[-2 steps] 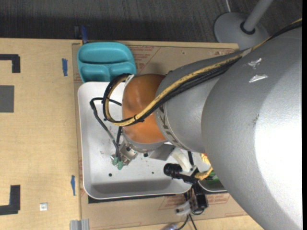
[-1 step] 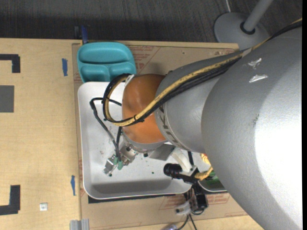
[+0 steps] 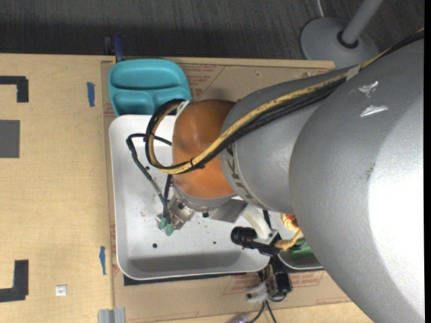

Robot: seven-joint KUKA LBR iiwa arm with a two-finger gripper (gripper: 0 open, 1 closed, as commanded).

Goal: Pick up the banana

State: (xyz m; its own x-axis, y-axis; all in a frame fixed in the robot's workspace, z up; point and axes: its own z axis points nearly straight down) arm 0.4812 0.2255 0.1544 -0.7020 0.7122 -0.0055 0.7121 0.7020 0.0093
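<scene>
My arm's orange band (image 3: pixel 200 155) and thick grey wrist (image 3: pixel 323 180) hang over the left white bin (image 3: pixel 128 200) and cover most of its floor. A small metal part with a green tip (image 3: pixel 167 222) pokes out below the band, close to the bin floor. The arm blocks whatever sits beneath it, so I cannot tell what lies between the bin floor and the wrist. A small yellow-orange patch (image 3: pixel 289 223) peeks out beside the arm at the edge of the right bin; I cannot tell what it is.
A teal moulded tray (image 3: pixel 147 86) rests at the far end of the left bin. Black and yellow cables (image 3: pixel 151 147) loop off the wrist. A green scrap (image 3: pixel 301 249) lies in the right bin's near corner. Bare bin floor shows at the front left.
</scene>
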